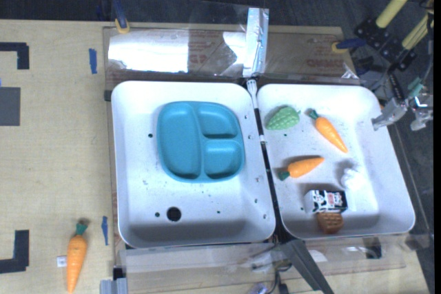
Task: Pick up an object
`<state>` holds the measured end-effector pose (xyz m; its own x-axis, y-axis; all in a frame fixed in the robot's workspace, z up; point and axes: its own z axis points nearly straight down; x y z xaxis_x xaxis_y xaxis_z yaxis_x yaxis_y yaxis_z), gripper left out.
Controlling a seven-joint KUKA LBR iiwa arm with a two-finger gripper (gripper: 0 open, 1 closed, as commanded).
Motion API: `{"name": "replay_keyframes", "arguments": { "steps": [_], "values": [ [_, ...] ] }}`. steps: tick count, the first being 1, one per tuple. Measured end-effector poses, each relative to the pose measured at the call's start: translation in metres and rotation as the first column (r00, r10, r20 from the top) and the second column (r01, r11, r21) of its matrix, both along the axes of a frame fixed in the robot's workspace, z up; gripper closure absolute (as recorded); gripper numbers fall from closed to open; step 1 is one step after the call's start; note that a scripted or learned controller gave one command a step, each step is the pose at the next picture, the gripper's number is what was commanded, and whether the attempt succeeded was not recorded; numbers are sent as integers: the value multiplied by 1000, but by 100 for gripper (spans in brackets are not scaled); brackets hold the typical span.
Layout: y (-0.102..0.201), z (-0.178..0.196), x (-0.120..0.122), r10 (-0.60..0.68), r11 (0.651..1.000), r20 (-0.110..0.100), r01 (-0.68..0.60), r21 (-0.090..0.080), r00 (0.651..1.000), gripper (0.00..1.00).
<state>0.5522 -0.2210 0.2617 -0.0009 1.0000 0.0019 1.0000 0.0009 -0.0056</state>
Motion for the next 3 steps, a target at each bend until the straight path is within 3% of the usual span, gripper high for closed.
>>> {"name": "replay_keyframes", "arguments": {
  "steps": [1,2,3],
  "values": [
    [38,-144,57,45,999,-8,-45,3,999,0],
    [41,-177,78,-11,1000,5,12,-2,1000,0],
    [41,-166,79,-9,1000,7,9,-4,1000,100]
  ]
}}
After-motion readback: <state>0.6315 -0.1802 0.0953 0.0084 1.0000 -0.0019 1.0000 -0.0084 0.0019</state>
